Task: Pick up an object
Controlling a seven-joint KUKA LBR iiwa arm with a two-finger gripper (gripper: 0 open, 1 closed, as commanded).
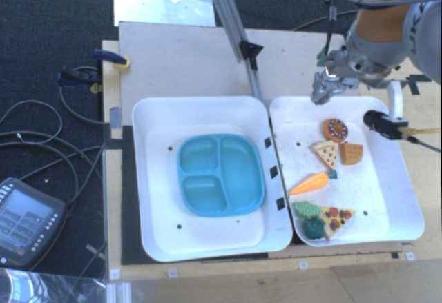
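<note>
The right bin (pixel 394 188) holds several toy foods. A brown doughnut (pixel 336 130) lies near its back, with a cracker wedge (pixel 325 154) and a toast-coloured piece (pixel 351 153) just in front of it. An orange carrot (pixel 309 183) lies at the middle. A pizza slice (pixel 336 217) and a green vegetable (pixel 309 214) sit near the front. My gripper (pixel 323 91) hangs over the back left corner of this bin, behind the doughnut and apart from all the toys. Nothing shows between its fingers.
The left bin (pixel 155 170) carries a blue divided plate (pixel 222 174). A grey pole (pixel 231 12) slants down to the seam between the bins. Cables and a handheld pendant (pixel 27 222) lie on the floor at the left.
</note>
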